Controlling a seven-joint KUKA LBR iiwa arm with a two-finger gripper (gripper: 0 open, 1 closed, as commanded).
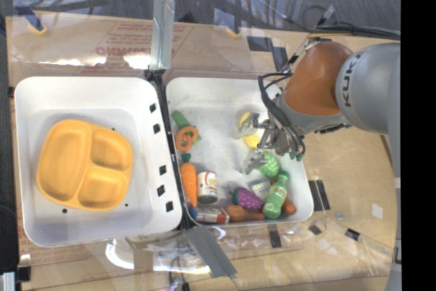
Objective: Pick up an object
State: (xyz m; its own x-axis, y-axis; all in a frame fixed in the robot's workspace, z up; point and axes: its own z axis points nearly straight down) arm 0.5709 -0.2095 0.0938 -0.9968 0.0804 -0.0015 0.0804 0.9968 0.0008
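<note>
Green, knobbly plastic toy (271,163) near the right wall of the right white bin (225,95), just beside a yellow lemon-like toy (249,127), looks the nearest target; best taken by dropping straight down and closing squarely, clear of the green bottle (276,197) toward the front right corner. Reaches in over the bin's right rim, orange-banded wrist bent downward, metal gripper (264,148) low over that toy; cannot tell whether spread or closed.
</note>
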